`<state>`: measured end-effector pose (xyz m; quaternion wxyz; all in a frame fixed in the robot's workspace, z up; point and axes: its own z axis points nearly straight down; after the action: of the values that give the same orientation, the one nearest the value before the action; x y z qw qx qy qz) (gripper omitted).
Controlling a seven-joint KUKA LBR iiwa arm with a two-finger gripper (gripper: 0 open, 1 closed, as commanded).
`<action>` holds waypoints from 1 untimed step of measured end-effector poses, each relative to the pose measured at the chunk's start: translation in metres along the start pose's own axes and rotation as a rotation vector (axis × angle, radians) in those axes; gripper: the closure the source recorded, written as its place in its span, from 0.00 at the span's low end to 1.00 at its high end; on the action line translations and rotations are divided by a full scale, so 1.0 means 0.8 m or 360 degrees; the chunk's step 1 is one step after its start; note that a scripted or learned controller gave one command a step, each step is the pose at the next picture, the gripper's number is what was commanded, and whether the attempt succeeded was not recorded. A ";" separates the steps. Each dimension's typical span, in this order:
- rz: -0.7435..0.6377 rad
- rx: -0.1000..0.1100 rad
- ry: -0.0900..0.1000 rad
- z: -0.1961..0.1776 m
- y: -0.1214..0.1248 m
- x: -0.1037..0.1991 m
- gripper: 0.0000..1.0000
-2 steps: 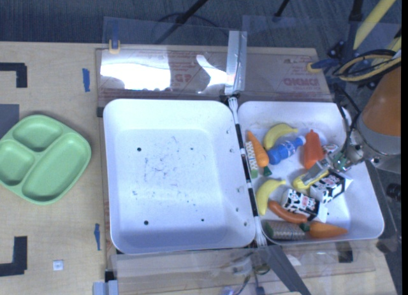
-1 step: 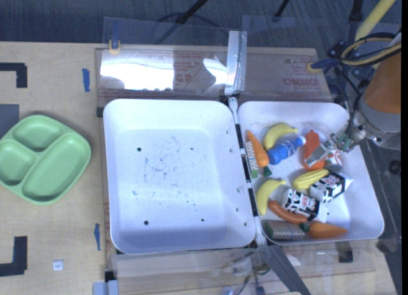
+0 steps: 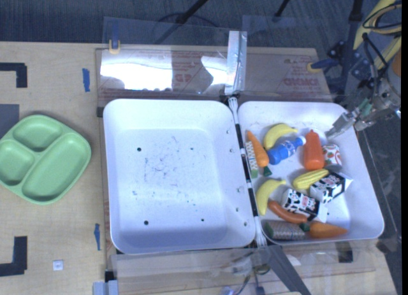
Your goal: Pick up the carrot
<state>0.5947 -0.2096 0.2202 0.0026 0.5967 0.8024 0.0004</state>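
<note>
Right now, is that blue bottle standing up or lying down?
Lying down: the blue bottle rests on its side in the right bin, beside a banana.

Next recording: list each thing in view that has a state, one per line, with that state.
Gripper: above the right bin's far right edge, nothing between its fingers.
Carrot: lying flat by the right bin's near wall, untouched.
Blue bottle: lying on its side.
Orange bottle: lying down among the toys.
Cow-print carton: tipped over.
Right bin: holds the toys.
Green plate: upright on the bench.
</note>
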 end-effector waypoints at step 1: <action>0.0083 0.0005 0.0005 0.069 -0.064 0.063 0.00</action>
<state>0.5317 -0.1764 0.1649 0.0002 0.6174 0.7866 0.0001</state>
